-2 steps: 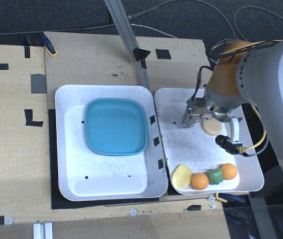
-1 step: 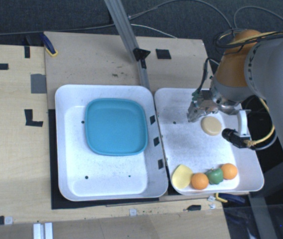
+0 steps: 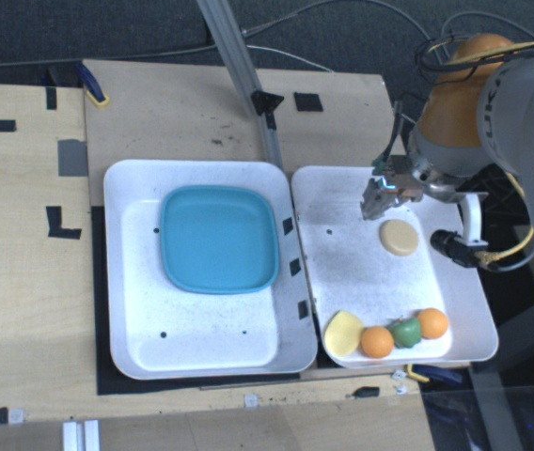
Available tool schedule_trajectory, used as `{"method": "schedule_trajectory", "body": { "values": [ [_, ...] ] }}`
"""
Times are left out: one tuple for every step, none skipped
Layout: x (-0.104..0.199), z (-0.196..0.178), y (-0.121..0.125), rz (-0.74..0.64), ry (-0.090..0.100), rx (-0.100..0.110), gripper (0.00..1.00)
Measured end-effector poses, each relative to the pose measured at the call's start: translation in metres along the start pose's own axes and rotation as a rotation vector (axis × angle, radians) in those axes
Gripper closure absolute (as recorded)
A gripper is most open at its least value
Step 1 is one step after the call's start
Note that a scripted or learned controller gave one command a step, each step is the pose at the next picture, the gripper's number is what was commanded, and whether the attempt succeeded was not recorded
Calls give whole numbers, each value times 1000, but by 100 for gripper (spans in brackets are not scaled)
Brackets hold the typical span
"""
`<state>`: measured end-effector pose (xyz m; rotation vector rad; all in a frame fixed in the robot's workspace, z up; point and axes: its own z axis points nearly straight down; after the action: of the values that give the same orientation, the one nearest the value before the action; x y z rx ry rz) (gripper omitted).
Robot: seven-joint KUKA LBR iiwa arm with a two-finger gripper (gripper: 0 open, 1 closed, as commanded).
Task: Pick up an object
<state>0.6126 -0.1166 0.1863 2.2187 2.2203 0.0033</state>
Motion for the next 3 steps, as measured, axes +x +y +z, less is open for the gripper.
{"method": "schedule_trajectory", "body": {
  "values": [
    [0,-19,0,0,0,2,100],
    [56,-30,7,-4,2,3,100],
    [116,-29,25,-5,2,4,100]
  ]
}}
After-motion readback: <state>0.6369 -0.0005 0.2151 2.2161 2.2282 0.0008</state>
